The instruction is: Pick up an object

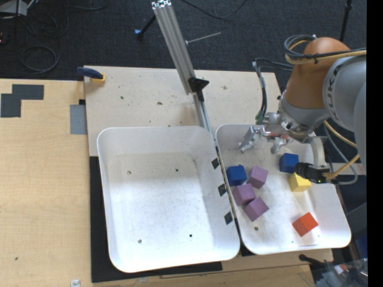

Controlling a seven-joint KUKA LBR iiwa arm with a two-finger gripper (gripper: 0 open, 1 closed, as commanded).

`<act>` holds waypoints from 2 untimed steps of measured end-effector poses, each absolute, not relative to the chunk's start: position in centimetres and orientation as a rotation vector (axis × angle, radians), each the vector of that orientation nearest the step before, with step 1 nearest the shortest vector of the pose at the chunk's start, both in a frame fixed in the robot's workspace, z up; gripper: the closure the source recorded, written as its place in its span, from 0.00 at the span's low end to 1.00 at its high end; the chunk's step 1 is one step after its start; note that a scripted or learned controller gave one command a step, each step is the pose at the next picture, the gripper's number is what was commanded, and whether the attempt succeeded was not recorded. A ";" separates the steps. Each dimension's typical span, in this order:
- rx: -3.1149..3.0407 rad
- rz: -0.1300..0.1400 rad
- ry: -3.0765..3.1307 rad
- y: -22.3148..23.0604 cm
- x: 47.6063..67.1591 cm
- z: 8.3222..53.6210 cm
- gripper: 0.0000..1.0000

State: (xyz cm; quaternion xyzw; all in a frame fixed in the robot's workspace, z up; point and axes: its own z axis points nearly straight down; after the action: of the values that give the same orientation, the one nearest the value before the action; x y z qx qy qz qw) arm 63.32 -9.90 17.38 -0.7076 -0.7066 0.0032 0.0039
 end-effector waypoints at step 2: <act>-2.228 0.004 -2.211 -9.9 63.4 14.3 1.00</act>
State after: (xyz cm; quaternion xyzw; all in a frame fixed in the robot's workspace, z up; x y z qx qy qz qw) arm 63.43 -9.90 14.29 -0.7098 -0.7044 0.0012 0.0016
